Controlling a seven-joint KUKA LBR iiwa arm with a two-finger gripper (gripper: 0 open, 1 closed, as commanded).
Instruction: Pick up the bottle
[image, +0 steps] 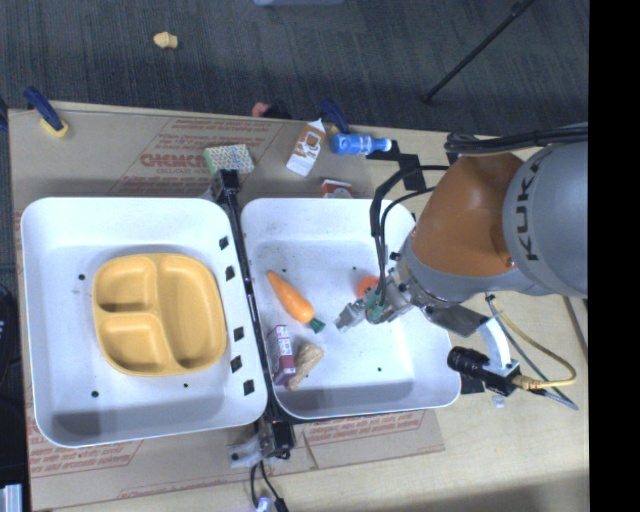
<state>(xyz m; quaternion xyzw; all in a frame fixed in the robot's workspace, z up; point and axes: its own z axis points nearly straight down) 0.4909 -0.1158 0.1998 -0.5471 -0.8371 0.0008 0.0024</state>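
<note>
Gripper (362, 312) over right bin (330, 395), finger state indeterminable. Bottle (284, 352) lying near the bin's left wall, beside carrot (292, 297). Risk: fingers fouling on wall or grabbing carrot instead.

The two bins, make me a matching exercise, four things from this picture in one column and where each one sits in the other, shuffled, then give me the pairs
Things:
1. yellow divided plate
2. carrot
3. blue bottle
4. gripper

Places:
A. on the cardboard behind the bins
B. in the left bin
C. over the right bin, right of the carrot
D. lying in the right bin, near its left side

Pairs: 1-B, 2-D, 3-A, 4-C
</note>
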